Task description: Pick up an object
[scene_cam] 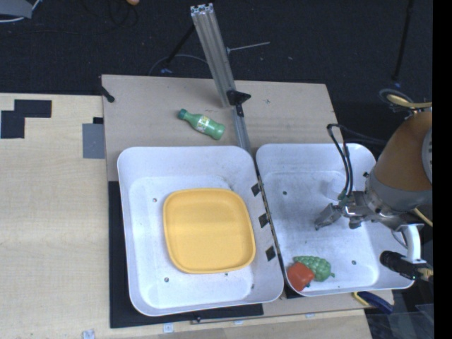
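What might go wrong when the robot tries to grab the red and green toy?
The toy lies tight in the near-left corner of the right bin, so the hand may bump the bin's wall and miss. It also looks small and rounded, so it could roll or slip out of a pinch. The hand hovers over bare floor mid-bin, away from the toy; closing there would likely catch nothing.

A robotics lab is showing here. Two white bins [134, 189] are sitting on a plywood bench [282, 111], with an aluminium mast [215, 48] rising behind. Cables [106, 2] are trailing across dark floor.
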Action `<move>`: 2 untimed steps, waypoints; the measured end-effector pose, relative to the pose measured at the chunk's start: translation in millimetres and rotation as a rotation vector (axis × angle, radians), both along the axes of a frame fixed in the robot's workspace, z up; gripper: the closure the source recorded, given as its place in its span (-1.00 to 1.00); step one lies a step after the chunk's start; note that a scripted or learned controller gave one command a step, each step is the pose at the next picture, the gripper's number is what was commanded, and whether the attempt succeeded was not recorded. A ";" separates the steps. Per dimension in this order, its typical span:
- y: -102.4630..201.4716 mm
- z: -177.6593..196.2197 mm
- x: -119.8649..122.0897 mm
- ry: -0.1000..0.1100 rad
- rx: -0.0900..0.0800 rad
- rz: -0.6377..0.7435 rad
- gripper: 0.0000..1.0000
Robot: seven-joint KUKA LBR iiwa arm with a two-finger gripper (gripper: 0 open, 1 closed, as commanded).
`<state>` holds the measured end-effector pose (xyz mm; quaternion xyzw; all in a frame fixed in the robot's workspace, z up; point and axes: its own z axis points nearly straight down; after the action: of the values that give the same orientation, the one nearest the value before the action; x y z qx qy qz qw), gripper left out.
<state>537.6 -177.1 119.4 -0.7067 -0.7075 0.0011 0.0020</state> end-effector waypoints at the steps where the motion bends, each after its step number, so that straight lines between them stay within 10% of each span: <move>1: 0.4 -28.1 0.3 -0.004 -0.002 0.000 -1.00; 2: -0.8 -16.5 0.9 -0.007 -0.002 -0.002 1.00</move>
<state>538.4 -177.8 102.9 -0.7075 -0.7067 -0.0008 -0.0013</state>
